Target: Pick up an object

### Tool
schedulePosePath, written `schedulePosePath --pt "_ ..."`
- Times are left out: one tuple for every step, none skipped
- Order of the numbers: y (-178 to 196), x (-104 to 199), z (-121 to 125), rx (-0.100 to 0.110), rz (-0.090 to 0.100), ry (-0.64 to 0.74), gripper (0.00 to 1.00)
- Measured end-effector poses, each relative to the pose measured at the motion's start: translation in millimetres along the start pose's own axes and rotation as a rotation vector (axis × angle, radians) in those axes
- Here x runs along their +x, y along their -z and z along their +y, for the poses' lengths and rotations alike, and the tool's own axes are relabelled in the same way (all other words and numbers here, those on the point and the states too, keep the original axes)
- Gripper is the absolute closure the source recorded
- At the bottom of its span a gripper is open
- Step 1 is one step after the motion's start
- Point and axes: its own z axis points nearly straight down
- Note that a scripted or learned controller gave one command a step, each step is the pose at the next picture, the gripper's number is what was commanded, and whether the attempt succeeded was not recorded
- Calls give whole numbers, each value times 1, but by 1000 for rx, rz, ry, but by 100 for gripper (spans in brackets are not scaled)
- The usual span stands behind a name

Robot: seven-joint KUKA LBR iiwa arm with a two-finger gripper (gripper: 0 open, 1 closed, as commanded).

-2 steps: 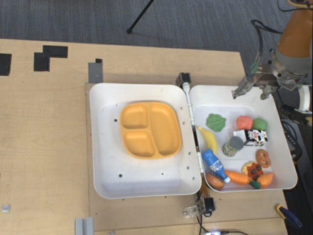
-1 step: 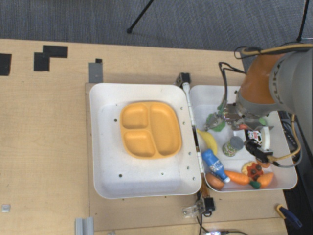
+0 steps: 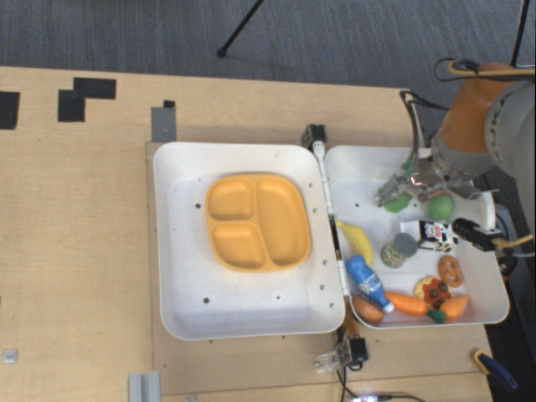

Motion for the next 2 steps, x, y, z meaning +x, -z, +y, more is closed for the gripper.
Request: schedulePosePath --pt "12 1 2 -5 -1 3 100" --pt "12 1 2 -4 0 3 0"
